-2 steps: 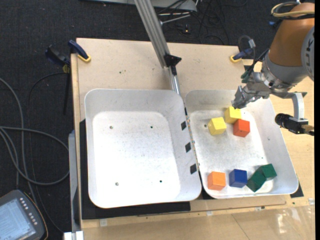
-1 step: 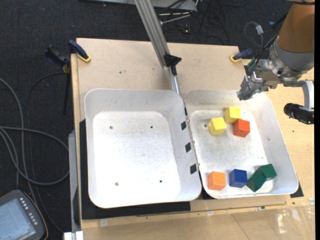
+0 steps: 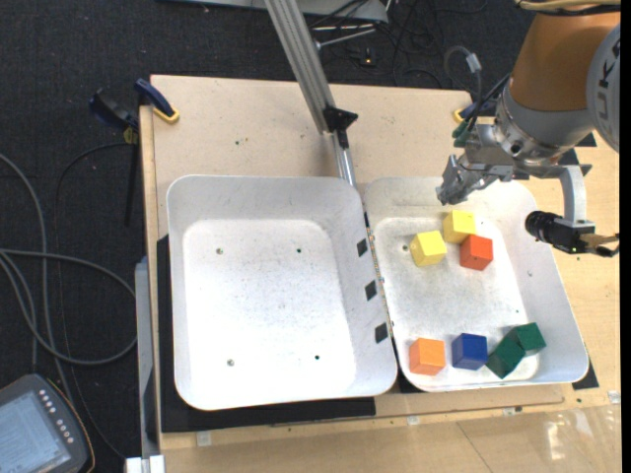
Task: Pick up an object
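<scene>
A pale wooden table [image 3: 246, 131] on dark carpet carries two speckled white bins: the left bin [image 3: 197, 382], and the right bin [image 3: 562, 363] with yellow [image 3: 428, 248], red-orange [image 3: 476, 252], orange [image 3: 426, 356], blue [image 3: 470, 351] and green blocks [image 3: 517, 348]. The pincer [image 3: 456, 197] hovers above another yellow block [image 3: 459, 227] at the far end; I cannot tell its state. No readable writing shows.

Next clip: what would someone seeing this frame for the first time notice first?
Probably the big grey and orange arm coming in at upper right, its pincer hanging above the far end of the right bin. Next, the bright blocks there: a yellow pair and a red-orange cube near the pincer, four more along the near edge.
</scene>
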`<state>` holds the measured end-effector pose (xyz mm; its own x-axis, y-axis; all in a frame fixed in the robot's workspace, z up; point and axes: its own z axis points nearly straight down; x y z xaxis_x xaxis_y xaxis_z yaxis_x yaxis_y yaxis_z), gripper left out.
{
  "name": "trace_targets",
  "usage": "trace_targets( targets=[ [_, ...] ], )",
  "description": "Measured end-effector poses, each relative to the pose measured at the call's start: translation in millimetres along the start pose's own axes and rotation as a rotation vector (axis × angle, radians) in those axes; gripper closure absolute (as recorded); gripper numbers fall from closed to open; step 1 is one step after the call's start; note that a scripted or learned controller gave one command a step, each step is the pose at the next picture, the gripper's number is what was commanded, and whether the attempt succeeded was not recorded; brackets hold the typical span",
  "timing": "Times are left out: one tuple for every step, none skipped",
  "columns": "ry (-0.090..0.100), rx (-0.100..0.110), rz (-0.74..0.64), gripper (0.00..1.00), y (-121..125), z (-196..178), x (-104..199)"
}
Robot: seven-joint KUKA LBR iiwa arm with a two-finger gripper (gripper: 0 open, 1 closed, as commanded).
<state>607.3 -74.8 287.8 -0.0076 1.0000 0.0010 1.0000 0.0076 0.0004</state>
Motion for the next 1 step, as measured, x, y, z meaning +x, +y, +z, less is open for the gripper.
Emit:
trace_targets(
  targets=[
    [0.000, 0.002, 0.000, 1.00, -3.1, 16.0, 47.3]
  ],
)
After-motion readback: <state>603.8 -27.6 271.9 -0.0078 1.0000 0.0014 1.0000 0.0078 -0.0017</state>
